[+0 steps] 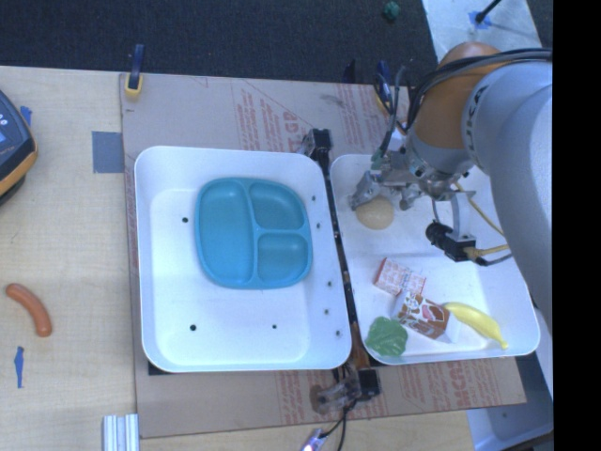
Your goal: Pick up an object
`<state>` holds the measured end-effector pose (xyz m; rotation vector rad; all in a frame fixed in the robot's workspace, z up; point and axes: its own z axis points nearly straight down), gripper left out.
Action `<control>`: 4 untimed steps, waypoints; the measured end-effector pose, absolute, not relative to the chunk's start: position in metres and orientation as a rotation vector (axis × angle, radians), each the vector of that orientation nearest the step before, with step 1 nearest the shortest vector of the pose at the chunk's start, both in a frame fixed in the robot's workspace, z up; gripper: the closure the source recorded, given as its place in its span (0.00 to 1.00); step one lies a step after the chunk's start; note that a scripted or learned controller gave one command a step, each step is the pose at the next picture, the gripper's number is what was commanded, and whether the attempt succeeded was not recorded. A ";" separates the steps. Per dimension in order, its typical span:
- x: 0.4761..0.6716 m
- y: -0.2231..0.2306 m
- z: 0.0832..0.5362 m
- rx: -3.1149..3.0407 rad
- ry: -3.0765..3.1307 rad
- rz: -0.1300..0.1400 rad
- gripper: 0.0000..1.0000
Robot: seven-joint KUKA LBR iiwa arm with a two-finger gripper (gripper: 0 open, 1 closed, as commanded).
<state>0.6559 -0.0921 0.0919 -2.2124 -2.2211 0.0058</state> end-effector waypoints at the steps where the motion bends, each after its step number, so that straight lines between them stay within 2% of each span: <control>1: 0.656 -0.093 0.092 -2.212 -2.222 0.006 0.00; 4: 0.656 -0.094 0.092 -2.213 -2.221 0.006 0.00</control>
